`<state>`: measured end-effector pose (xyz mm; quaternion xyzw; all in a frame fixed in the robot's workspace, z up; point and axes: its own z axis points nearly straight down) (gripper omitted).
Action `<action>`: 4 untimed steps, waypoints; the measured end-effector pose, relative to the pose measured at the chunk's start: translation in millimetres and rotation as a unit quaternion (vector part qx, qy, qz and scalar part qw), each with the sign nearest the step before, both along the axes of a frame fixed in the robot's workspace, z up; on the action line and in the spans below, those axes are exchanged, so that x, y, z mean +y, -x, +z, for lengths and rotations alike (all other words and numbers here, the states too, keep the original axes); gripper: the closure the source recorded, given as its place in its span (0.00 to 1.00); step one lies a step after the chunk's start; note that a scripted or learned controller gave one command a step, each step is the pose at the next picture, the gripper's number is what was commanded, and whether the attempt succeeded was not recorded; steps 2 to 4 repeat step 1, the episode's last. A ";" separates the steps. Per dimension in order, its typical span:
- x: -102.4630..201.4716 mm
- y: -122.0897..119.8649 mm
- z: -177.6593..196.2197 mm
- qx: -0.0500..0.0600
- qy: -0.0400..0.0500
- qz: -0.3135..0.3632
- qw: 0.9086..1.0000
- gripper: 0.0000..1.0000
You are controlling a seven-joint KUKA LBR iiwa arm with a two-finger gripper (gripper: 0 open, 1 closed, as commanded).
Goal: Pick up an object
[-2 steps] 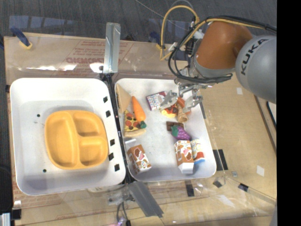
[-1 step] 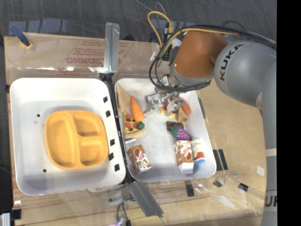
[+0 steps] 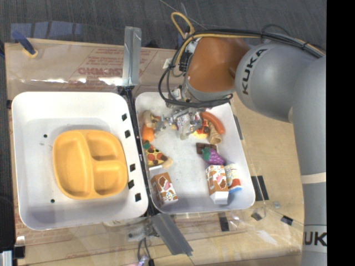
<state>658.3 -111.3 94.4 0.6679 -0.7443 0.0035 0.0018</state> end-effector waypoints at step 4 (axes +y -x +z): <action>-52.5 15.3 -1.2 -0.001 -0.004 0.117 0.993 0.00</action>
